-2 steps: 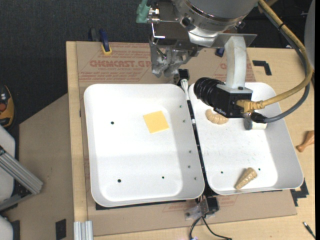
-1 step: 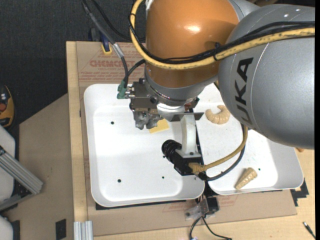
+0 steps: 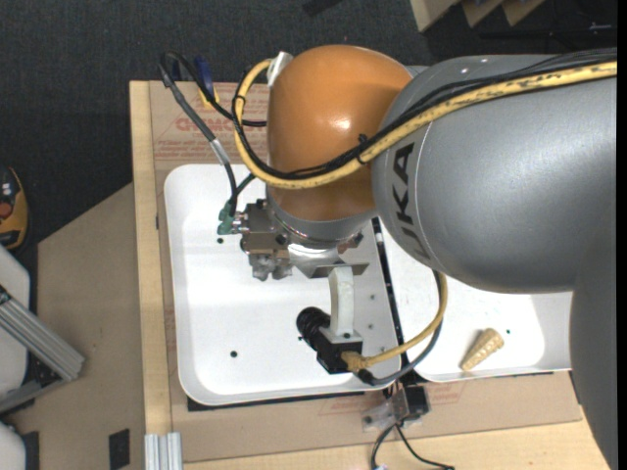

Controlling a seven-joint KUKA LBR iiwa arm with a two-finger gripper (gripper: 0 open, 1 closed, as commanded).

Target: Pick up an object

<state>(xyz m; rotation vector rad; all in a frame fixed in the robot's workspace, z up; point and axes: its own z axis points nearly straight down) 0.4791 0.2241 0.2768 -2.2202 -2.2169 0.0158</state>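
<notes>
My gripper (image 3: 294,262) hangs under the orange wrist band (image 3: 328,130), low over the left white bin (image 3: 201,302) near its right side. The wrist and the gripper's body hide whatever lies directly beneath. A small tan cone-shaped object (image 3: 482,349) lies in the right white bin (image 3: 519,316) near its front edge, well to the right of the gripper. The big grey arm (image 3: 509,164) covers most of the right bin.
Yellow and black cables (image 3: 230,125) loop from the wrist over the back of the left bin. A black fitting (image 3: 321,339) on a yellow cable hangs near the divide between the bins. A tiny dark speck (image 3: 233,353) sits on the left bin's floor.
</notes>
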